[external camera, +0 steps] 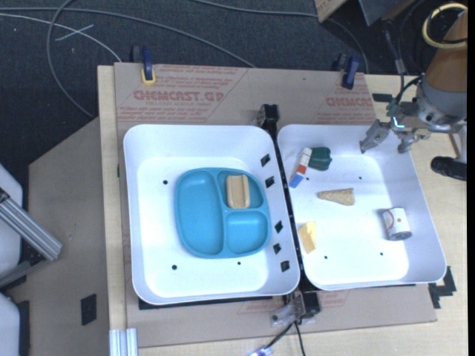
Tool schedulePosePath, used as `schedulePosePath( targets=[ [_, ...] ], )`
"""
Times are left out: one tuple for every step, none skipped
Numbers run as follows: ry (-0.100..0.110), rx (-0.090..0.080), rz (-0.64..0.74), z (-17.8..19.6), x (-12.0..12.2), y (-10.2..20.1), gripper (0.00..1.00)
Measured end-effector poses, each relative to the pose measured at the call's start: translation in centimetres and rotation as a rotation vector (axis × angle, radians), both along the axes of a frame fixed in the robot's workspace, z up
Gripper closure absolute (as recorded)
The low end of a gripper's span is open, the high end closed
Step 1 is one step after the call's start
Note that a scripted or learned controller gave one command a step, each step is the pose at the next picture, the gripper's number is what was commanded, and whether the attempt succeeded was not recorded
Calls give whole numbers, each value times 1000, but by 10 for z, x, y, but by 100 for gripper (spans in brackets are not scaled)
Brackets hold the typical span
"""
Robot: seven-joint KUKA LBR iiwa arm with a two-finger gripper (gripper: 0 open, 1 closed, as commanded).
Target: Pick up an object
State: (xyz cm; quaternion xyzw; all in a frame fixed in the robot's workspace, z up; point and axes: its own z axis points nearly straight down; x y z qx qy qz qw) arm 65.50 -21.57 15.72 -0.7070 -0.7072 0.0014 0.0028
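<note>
My gripper (387, 139) hangs over the far right rim of the right bin (415, 199), its two fingers spread open with nothing between them. Inside that bin lie a dark green object (320, 157), a white tube with red and blue ends (301, 167), a tan wedge (337, 196), a small can (395, 223) on its side, and a yellow piece (307, 236). All of them are left of and nearer than the gripper; the green object is closest to it.
The left bin (148, 199) holds a blue divided plate (194, 213) with a tan block (237, 191) in its upper right compartment. Black clips run along the divider (276, 199) between the bins. Blue clamps (148, 64) grip the bench's far edge.
</note>
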Motion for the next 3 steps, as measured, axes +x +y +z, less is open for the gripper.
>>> schedulePosePath(
  targets=[
    [-1,0,2,-44,6,1,0],
    [-2,4,3,-73,6,4,0],
    [-7,-1,4,-60,8,3,100]
  ],
)
